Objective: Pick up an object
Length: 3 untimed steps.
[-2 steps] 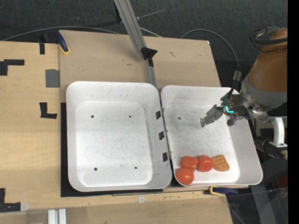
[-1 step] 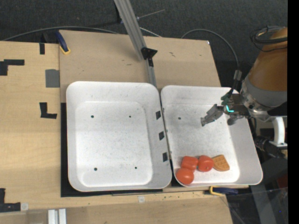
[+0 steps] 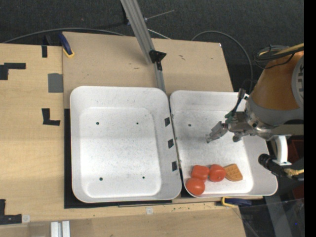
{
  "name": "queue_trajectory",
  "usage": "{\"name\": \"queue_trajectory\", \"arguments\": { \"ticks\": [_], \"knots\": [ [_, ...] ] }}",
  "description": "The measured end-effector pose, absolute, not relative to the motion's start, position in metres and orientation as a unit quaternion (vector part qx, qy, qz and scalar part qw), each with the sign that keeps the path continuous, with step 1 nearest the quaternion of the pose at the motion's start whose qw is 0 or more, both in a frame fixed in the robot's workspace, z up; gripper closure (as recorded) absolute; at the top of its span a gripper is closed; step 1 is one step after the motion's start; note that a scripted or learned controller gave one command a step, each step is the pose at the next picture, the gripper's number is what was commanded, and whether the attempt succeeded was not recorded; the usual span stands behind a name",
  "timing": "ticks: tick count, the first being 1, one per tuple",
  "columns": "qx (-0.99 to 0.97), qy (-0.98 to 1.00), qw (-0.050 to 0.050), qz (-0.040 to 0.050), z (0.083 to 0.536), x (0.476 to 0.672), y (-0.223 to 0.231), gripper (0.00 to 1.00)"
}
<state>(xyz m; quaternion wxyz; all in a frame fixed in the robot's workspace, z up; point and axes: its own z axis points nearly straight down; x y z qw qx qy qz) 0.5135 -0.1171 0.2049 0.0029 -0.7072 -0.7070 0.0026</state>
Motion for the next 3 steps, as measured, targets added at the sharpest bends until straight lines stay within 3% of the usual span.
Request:
{"name": "queue_trajectory", "arguments": {
  "ticks": [1,2,3],
  "knots": [
    [-0.707,-0.707,0.004,0.0026,0.149,0.502,-0.115,0.00],
    [-0.707,-0.708,0.002,0.0015,0.090,0.503,-0.106,0.00],
    [-0.707,-0.708,0.002,0.0009,0.102,0.503,-0.105,1.00]
  ]
}}
